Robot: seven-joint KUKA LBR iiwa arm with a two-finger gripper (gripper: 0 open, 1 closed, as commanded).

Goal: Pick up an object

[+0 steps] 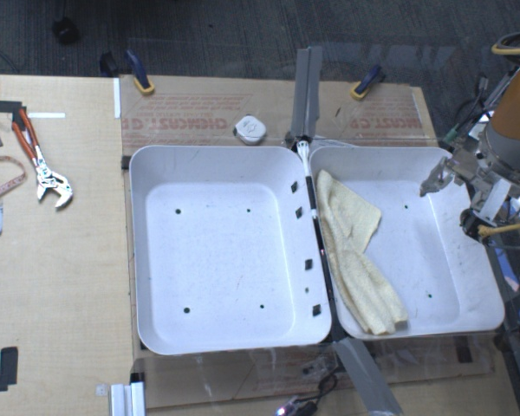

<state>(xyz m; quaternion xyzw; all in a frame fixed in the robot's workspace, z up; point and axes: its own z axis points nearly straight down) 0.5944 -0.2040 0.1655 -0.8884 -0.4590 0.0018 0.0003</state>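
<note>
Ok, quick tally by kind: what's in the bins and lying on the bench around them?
Bins: 2, left and right
Cloths: 1, cream, in the right bin
Clamps: 2, along the back edge
Tape rolls: 1, behind the left bin
Pliers: 1, red-handled, far left
Total: 7

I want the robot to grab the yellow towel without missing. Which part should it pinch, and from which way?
Probably the wide upper part of the towel, coming straight down from above. There the cloth lies bunched in folds, clear of the right bin wall, so the fingers could pinch a ridge. Its long left edge hugs the divider, which leaves little room. The gripper is over the bin's upper right.
</note>
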